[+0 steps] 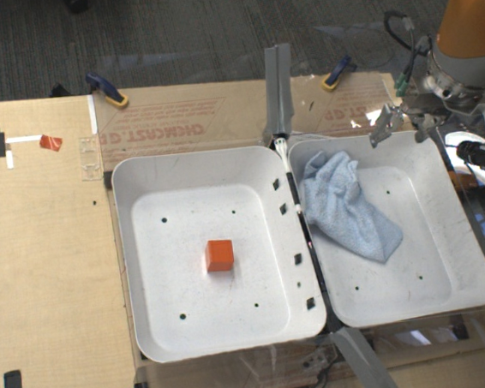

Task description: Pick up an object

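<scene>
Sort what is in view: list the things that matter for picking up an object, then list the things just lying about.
For the job:
small orange-red cube in the left white bin
crumpled light-blue cloth in the right white bin
gripper at the right bin's far corner

Lying about:
two blue-and-yellow clamps
printed cardboard sheet

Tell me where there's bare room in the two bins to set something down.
Left bin: open floor all around the orange block at its center. Right bin: bare along the right wall and front edge; the blue cloth crowds its left and middle.
</scene>
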{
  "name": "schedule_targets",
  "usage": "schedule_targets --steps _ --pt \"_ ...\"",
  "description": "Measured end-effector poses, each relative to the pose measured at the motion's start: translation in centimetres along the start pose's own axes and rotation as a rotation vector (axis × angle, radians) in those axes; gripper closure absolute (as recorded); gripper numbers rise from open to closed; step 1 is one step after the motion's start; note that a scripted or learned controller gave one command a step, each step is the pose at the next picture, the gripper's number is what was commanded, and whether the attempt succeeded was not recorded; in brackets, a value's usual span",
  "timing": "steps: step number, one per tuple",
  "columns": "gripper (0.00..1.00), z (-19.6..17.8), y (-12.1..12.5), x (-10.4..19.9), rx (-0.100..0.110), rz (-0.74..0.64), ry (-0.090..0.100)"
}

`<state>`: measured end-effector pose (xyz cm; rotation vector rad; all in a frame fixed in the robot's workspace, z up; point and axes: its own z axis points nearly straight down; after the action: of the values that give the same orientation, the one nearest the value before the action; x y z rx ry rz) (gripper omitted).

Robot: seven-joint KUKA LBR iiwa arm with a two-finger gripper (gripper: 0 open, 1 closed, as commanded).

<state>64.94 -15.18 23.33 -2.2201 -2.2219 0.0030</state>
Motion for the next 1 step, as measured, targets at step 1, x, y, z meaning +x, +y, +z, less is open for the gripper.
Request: schedule_targets --steps 1 --pt "0.00 0.00 0.00 0.00 0.000 0.000 0.000"
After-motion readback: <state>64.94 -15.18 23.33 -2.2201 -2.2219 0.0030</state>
